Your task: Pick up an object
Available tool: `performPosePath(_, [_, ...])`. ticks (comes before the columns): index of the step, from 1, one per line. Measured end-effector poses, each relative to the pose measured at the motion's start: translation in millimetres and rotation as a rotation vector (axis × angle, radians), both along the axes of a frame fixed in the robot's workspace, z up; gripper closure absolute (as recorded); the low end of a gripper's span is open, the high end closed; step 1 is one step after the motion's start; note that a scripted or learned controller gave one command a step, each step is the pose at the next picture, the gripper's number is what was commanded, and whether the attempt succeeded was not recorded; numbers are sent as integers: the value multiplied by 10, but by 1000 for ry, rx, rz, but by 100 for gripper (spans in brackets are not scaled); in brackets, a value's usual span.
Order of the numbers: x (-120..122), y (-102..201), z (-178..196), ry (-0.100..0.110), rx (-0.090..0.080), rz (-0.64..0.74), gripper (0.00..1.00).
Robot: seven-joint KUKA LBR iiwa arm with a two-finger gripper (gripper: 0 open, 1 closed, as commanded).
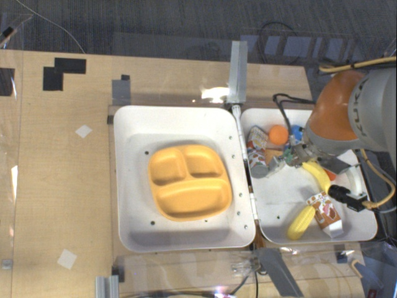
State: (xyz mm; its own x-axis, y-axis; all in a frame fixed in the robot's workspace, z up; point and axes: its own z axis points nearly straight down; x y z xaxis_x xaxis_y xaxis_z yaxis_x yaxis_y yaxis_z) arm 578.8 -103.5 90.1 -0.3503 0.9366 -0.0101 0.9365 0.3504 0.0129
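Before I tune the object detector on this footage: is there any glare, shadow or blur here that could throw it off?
In the camera view, a bright glare patch sits on the bench just above the left bin; the yellow tray is evenly lit with soft shadow along its edges; the small things under the arm in the right bin are shaded and slightly soft, hard to tell apart.

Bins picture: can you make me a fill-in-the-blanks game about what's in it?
1. The yellow tray lies in the ____ bin.
2. The tray has ____ compartments.
3. The ball in the right bin is ____.
4. The arm's band is ____.

Missing words: left; three; orange; orange.
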Motion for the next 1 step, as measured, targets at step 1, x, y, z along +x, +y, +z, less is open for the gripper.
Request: performPosePath(1, [20,11,126,-4,1,3,100])
